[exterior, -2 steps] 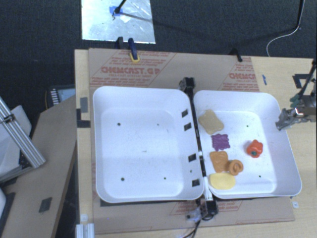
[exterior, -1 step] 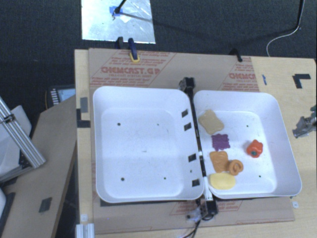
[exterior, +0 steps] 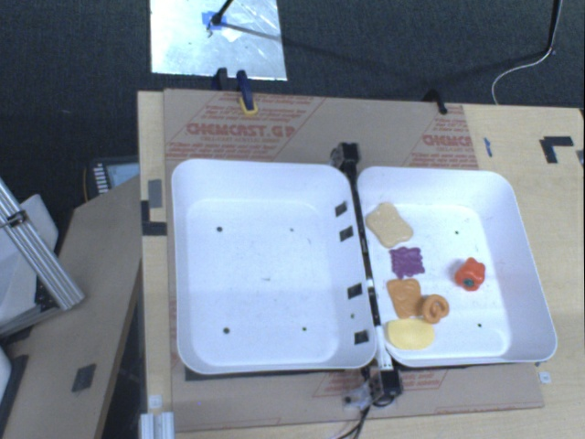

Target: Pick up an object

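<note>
- So the right shallow white bin (exterior: 526, 245) holds six small toy foods; the red plastic pepper (exterior: 470, 274) sits alone, well apart from the rest.
- Looks light, stiff, a bit slick; pinch across its body.
- Gripper state: can't tell.

Both bins, left bin (exterior: 196, 245) and right bin (exterior: 512, 245): smooth white plastic, faint sheen. Under them a brown cardboard sheet (exterior: 274, 126), matt, printed red. Bench top (exterior: 101, 273): pale wood-look board, matt. Floor (exterior: 73, 62): dark, rough carpet. On it a shiny, crinkled foil-like sheet (exterior: 218, 27). Red pepper toy (exterior: 470, 273): glossy plastic. Purple piece (exterior: 407, 262): matt.
</note>
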Robot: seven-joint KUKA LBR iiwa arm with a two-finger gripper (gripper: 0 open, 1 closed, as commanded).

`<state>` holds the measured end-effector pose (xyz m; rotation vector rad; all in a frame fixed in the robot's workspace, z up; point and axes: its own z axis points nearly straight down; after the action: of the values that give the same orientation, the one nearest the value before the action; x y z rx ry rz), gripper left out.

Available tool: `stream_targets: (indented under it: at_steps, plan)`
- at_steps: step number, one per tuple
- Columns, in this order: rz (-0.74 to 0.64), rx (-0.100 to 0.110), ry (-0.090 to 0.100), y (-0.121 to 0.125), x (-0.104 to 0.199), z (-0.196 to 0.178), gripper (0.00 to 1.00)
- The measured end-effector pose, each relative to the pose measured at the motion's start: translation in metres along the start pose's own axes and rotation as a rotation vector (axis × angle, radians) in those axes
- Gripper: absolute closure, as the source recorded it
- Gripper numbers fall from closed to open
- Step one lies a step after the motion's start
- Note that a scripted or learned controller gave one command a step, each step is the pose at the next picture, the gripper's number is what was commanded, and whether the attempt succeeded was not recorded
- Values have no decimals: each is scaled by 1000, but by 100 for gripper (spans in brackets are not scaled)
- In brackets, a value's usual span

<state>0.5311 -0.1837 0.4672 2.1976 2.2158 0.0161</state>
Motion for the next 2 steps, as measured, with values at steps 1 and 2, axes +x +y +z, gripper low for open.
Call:
stream_targets:
  at_steps: [1,2]
  plan:
    - [-8,12,10,-40,123,-44,100]
    - [-5,16,10,-40,202,-72,100]
